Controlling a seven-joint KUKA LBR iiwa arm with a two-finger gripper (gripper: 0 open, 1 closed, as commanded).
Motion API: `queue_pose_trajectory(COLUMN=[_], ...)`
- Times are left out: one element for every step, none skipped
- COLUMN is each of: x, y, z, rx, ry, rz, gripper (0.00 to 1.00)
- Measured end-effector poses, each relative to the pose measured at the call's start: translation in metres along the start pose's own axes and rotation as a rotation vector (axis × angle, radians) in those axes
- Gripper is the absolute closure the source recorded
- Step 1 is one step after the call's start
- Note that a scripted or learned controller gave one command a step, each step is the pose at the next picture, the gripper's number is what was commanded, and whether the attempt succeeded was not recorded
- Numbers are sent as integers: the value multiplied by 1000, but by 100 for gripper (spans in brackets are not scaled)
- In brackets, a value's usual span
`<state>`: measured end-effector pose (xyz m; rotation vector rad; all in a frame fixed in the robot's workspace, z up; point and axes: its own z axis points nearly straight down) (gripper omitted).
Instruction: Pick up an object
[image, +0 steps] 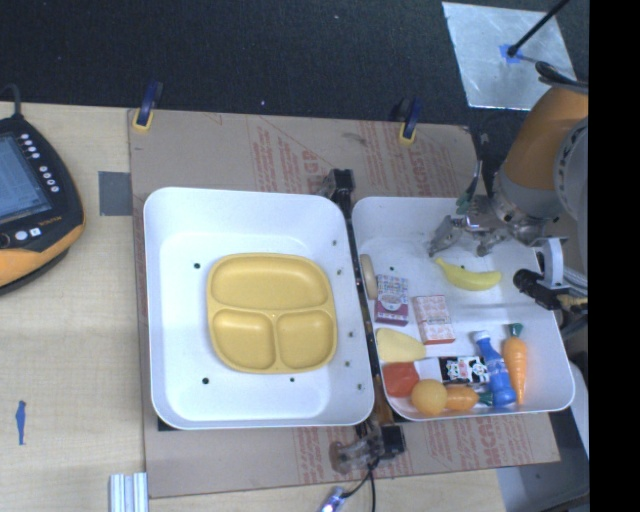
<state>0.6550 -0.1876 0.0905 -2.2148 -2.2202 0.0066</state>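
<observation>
Bench: wooden top under a cardboard sheet, two white bins side by side, dark floor beyond.
Gripper (468, 236): hangs low over the far part of the right bin (400, 215), fingers splayed apart, nothing between them — released.
Banana (468, 275): nearest thing to the tool, just beside it on the near side, lying on the bin floor, long axis running left to right across the view.
Coming move, as I judge it: a short shift toward the near edge and a drop — fingers should straddle the banana across its width.
Further out: small cards (433, 318), blue bottle (492, 370), carrot (515, 365), crowded at the near corner.
Left bin (170, 300): holds a yellow divided tray (271, 311).
</observation>
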Motion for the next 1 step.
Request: queue_pose_trajectory(x=[17], y=[-56], z=[-4], rx=[-2], ry=[-2], rz=[-1], gripper=[0])
